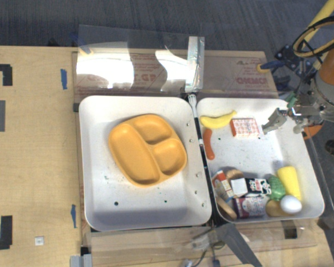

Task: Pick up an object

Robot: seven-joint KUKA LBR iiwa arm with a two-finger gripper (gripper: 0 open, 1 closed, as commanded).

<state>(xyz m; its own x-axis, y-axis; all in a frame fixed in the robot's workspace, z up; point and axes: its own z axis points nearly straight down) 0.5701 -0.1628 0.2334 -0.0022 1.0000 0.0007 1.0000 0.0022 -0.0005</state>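
Arm cut off at the tabletop's right edge; end effector (285, 121) hovers over right bin's (314, 174) far-right part, fingers spread, nothing between them. Pile at that bin's near edge overlaps, hard to sort: white egg (291, 204), yellow corn (290, 181), can (250, 206), small carton (260, 186). Far end: 1 banana (217, 120), 1 red-white box (244, 128), 1 sausage (208, 144). Left bin (94, 149): 1 orange divided plate (147, 148). 2 bins total.

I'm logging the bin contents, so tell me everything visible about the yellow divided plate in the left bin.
The yellow divided plate, seemingly matte plastic, is a rounded shape with three compartments: one long one on its left, two smaller ones on its right. It lies flat and face up, turned at a slant, near the middle of the shallow white left bin. It holds nothing, and it touches only the bin floor.
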